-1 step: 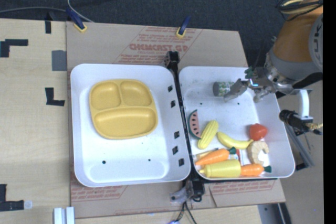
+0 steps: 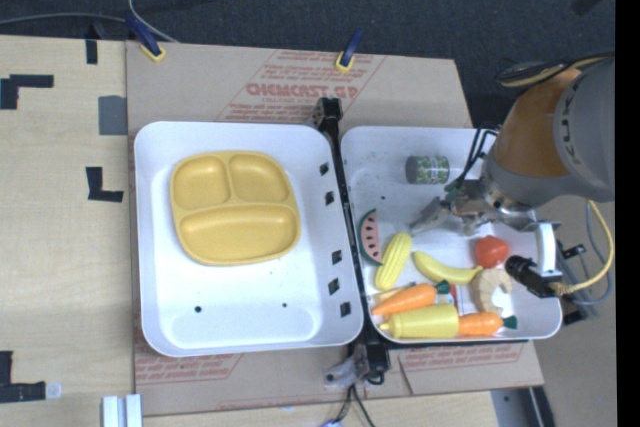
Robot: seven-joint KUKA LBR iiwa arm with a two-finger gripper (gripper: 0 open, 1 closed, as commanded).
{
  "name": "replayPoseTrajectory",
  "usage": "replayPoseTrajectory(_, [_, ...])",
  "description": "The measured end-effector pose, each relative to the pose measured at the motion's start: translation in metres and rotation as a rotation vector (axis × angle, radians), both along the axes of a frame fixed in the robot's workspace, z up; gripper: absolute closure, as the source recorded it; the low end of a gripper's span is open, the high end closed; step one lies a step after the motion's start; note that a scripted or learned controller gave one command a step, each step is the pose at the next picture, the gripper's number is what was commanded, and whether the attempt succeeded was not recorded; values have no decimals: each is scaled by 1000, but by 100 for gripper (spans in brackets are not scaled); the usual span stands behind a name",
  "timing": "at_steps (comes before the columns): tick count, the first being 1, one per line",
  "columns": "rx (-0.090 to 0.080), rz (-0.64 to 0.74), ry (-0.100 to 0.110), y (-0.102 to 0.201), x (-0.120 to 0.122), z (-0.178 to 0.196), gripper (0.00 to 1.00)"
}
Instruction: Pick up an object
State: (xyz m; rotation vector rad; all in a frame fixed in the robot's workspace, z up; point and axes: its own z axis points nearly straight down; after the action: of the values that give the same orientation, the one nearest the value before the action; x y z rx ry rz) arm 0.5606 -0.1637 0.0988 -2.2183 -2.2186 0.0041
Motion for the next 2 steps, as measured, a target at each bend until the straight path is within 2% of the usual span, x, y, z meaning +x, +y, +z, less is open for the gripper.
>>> replayPoseTrajectory(1, [4, -8, 43, 34, 98, -18, 0])
replayPoseTrajectory(2, [-3, 0, -5, 18, 51, -13, 0])
